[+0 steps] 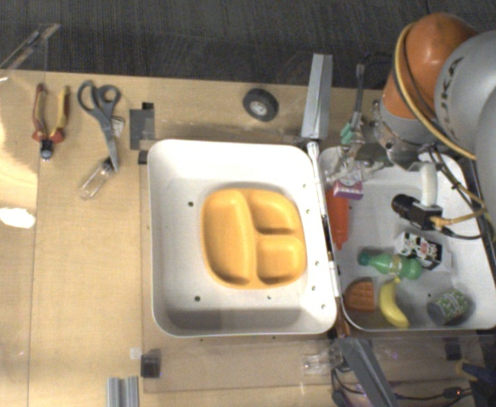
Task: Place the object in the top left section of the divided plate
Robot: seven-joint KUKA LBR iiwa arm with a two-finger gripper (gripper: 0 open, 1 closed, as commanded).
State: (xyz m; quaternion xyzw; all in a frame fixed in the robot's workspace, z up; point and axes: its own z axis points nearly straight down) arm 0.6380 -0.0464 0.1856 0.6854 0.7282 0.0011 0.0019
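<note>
Where the two white bins sit side by side on the tabletop [78,312], one yellow divided plate [253,236] is seen in the middle of the left bin [180,227]. Three sections are counted in the plate: one long section on its left and two smaller ones on its right. Nothing is seen lying in any of them.

In the right bin [476,295], one orange carrot [339,217] is laid along the left wall, its top end just under the pincer [349,164]. Whether the pincer is spread or pressed together cannot be told, as it is blurred among cables and clear wrapping. The carrot is not shown between it.

Lower in the same bin, five further things are counted: one green bottle [390,264], one yellow banana [392,303], one brown-red fruit [359,295] touching the banana's left side, one grey-green lump [449,306] near the lower right corner, and one small black-and-white piece [420,248] just above the bottle.

On the tabletop left of the bins, one pair of pliers [48,117], one pair of scissors [103,117] and, farther back, one roll of tape [260,103] are laid apart from each other.
</note>
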